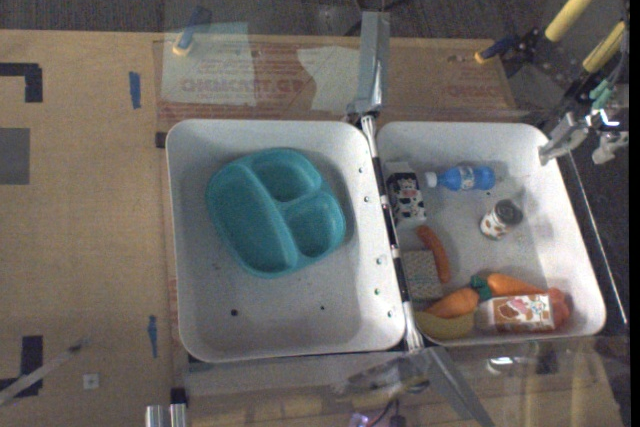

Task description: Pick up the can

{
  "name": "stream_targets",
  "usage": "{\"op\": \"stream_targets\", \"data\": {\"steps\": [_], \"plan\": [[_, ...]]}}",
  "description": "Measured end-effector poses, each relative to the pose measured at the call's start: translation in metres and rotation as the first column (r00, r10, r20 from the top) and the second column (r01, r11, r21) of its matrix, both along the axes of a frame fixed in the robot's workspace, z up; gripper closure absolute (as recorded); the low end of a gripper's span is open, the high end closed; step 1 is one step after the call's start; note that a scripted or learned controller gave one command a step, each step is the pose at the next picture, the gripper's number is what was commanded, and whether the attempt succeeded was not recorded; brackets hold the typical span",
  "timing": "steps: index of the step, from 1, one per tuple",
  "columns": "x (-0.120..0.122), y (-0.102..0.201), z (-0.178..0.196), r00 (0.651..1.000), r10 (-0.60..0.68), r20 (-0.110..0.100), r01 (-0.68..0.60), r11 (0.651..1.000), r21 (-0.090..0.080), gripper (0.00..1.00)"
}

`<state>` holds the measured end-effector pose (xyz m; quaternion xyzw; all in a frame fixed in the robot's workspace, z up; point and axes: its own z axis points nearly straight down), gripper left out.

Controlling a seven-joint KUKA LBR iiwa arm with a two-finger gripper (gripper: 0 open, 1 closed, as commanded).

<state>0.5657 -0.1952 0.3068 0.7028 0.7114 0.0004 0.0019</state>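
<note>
Small round can [500,219] upright on smooth white right bin [585,245]

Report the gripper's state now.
Gripper: open or shut cannot be told; it sits at the right bin's upper right corner, apart from the can.

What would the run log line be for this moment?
gripper: above right bin's far right corner, holding nothing | can: upright in right bin, untouched | bottle: lying beside can | phase: pre-grasp

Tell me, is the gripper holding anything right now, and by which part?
Nothing held: the gripper sits at the right bin's rim, and the can stands apart inside.
</note>
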Motion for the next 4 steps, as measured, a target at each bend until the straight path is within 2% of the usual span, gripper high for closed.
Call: {"op": "stream_targets", "data": {"steps": [1,2,3,4], "plan": [[-0.036,0.039,-0.142,1.0,-0.011,-0.003,0.011,1.0,0.002,0.0],[-0.004,0.058,-0.188,0.999,-0.032,0.017,0.032,0.999,-0.004,0.0],[-0.014,-0.006,-0.219,0.985,-0.172,0.003,0.172,0.985,0.005,0.0],[-0.014,-0.009,-0.208,0.984,-0.176,0.007,0.176,0.984,0.004,1.0]]}}
